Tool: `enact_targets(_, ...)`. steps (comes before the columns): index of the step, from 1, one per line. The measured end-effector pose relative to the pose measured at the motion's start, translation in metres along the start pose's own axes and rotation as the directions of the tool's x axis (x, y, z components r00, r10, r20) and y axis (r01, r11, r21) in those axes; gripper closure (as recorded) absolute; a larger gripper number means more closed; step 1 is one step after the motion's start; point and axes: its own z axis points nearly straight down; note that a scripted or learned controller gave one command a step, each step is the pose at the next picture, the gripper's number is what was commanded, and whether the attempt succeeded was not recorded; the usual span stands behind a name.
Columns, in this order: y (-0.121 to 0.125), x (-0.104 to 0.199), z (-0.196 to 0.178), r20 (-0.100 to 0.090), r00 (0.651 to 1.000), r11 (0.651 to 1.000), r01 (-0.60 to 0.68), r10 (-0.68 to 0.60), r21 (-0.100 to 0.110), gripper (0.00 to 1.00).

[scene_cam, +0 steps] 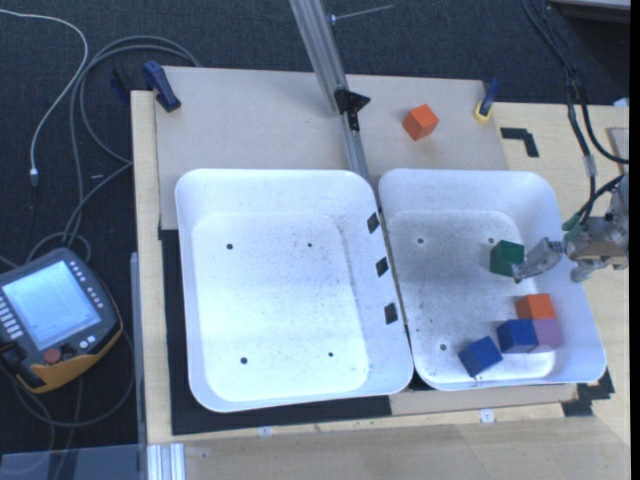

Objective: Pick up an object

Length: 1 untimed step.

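Observation:
In the right bin [470, 193] a green block [507, 258] lies near the right side. An orange block [537, 306], a purple block [548, 332] and a blue block [517, 336] cluster near the front right corner. Another blue block [481, 355] sits a little left of them. My gripper [537, 259] reaches in from the right edge, low over the bin, its tip just right of the green block and above the orange one. Nothing is visibly held.
The left bin [200, 208] lies beside the right one. A loose orange cube [421, 121] rests on the bench behind the right bin. A slanted metal pole [320, 48] rises from between the bins. A teach pendant [50, 313] lies on the floor at left.

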Motion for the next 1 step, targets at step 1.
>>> enact_targets(1,0.0438,-0.0212,0.1323,-0.002,1.0,1.0,-0.001,0.001,0.009,0.0)
